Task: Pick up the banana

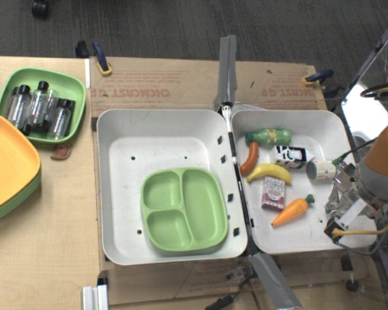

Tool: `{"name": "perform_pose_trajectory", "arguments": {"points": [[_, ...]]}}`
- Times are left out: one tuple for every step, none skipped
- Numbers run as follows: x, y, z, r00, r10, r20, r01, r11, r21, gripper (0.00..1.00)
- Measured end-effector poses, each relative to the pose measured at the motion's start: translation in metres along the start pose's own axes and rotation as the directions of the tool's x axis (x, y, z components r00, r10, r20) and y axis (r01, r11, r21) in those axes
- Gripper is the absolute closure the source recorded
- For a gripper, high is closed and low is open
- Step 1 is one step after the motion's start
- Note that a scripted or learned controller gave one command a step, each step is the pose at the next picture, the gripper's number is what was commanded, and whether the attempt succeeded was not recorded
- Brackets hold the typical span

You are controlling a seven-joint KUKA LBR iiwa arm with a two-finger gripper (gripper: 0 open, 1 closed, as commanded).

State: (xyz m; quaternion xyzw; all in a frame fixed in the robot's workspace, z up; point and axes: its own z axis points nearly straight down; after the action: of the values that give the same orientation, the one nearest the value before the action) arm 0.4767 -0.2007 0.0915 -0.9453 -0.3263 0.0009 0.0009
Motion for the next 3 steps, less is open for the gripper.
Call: {"name": "perform_pose_trajectory", "arguments": {"points": [[0.019, 0.023, 0.001, 0.99, 0.141, 0.002, -0.141, 0.99, 0.001, 1.0], [-0.012, 0.015, 0.001, 0.99, 0.139, 0.001, -0.139, 0.99, 0.006, 1.0], [0.005, 0.028, 0.002, 0.949, 0.314, 0.006, -0.314, 0.949, 0.008, 1.0]]}}
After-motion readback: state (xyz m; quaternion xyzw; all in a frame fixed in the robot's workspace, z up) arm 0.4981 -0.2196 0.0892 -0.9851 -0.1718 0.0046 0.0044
